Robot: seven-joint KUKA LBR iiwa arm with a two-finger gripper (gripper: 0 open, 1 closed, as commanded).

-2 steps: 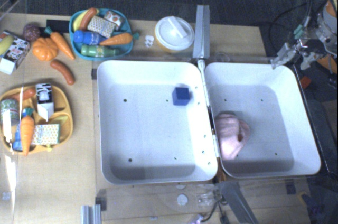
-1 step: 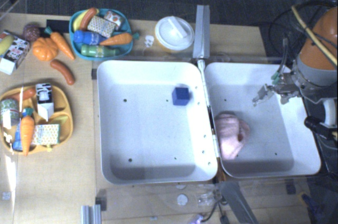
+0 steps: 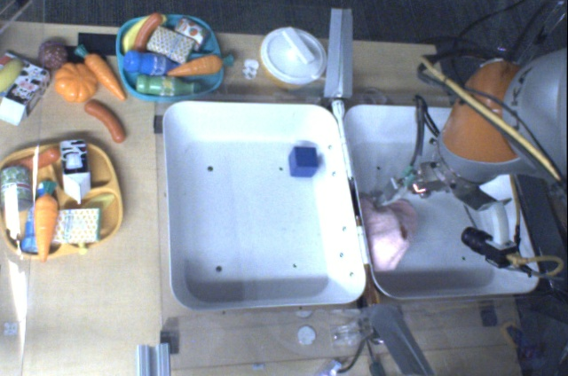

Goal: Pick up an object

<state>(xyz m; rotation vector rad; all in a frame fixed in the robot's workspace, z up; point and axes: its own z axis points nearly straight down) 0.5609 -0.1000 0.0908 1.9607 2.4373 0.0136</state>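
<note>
A small blue cube (image 3: 304, 160) lies in the left bin (image 3: 240, 223), toward its far right. A soft pink object (image 3: 388, 231) rests against the left wall of the right bin (image 3: 444, 268). My gripper (image 3: 401, 187) hangs low in the right bin, just above the pink object's far edge, and its tip is too small and cluttered to read. The grey arm with its orange band (image 3: 475, 121) reaches in from the right and covers much of that bin.
A blue bowl (image 3: 216, 80) and a yellow tray (image 3: 114, 188), both full of toy food, stand on the bench to the left. Near them lie a toy pumpkin (image 3: 74, 82) and a sausage (image 3: 106, 120). A white lidded tub (image 3: 293, 55) and a metal post (image 3: 338, 55) stand behind the bins.
</note>
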